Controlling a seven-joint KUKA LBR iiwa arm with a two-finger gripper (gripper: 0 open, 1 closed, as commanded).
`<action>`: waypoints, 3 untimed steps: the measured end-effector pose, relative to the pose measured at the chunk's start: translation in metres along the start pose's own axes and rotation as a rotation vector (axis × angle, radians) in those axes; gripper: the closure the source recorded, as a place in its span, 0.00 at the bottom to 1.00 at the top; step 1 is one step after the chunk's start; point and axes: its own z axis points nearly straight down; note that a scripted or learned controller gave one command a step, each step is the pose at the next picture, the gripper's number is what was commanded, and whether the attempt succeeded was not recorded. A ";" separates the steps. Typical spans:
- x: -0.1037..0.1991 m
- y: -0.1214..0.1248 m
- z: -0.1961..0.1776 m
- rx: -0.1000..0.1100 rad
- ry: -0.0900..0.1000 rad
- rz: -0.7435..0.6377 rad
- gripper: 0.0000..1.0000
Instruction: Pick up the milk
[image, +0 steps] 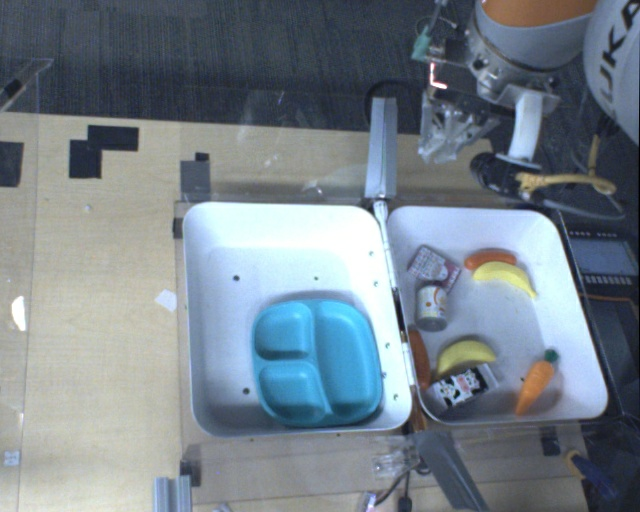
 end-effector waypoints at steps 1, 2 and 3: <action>0.016 -0.032 0.001 0.003 -0.001 0.121 1.00; 0.016 0.028 0.037 0.000 0.000 -0.584 1.00; 0.002 -0.032 0.115 0.001 0.000 -0.314 1.00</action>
